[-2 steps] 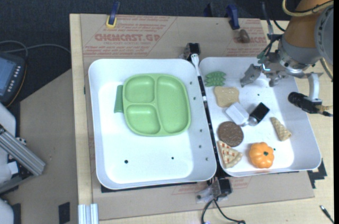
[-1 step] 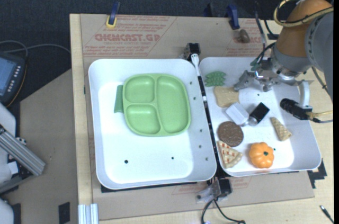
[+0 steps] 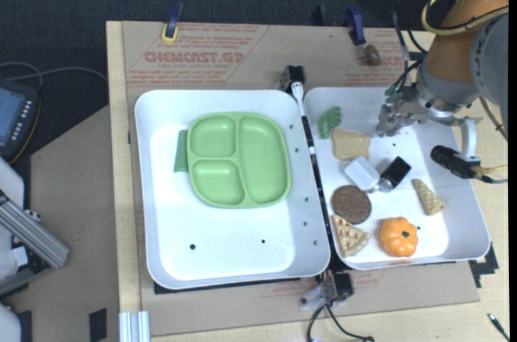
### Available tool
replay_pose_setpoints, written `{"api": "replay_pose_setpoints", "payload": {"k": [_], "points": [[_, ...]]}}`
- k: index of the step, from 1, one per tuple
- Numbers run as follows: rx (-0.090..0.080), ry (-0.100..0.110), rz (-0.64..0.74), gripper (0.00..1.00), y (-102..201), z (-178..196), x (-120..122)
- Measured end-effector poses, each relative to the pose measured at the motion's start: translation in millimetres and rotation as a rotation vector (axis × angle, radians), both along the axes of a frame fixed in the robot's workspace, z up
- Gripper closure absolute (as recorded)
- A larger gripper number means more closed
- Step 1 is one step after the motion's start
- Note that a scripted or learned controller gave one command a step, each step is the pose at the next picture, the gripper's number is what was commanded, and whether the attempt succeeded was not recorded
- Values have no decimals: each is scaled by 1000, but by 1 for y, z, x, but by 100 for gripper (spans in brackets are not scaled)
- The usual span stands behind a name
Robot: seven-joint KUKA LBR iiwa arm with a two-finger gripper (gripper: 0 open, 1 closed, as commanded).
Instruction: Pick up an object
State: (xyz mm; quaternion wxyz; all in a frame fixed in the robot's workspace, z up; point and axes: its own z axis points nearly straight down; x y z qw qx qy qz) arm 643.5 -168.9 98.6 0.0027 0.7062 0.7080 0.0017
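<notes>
presently, the left bin (image 3: 153,195) holds a green divided plate (image 3: 238,158), with every loose object lying to the plate's right in the right bin (image 3: 464,231). nearest the plate: green leafy piece (image 3: 329,122), bread slice (image 3: 350,144), brown round cookie (image 3: 351,204), pizza slice (image 3: 349,235). farther right: white block (image 3: 361,173), black block (image 3: 395,172), orange pumpkin (image 3: 399,237), cone-shaped piece (image 3: 427,196). gripper (image 3: 391,122) hovers above the bin's rear, nothing seen between its fingers; whether they are spread cannot be told.

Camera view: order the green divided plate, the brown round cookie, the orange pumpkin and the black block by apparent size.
1. Green divided plate, by far the largest.
2. Brown round cookie and orange pumpkin: they look about alike, so I won't rank them.
3. Black block, smallest.
</notes>
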Motion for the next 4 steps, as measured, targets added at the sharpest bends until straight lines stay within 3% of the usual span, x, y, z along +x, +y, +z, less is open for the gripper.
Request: {"api": "replay_pose_setpoints", "payload": {"k": [2,3,4], "points": [[-1,-2,-1,100,-6,113,5],[0,1,-1,100,-6,128,6],[3,9,2,100,48,118,-4]]}}
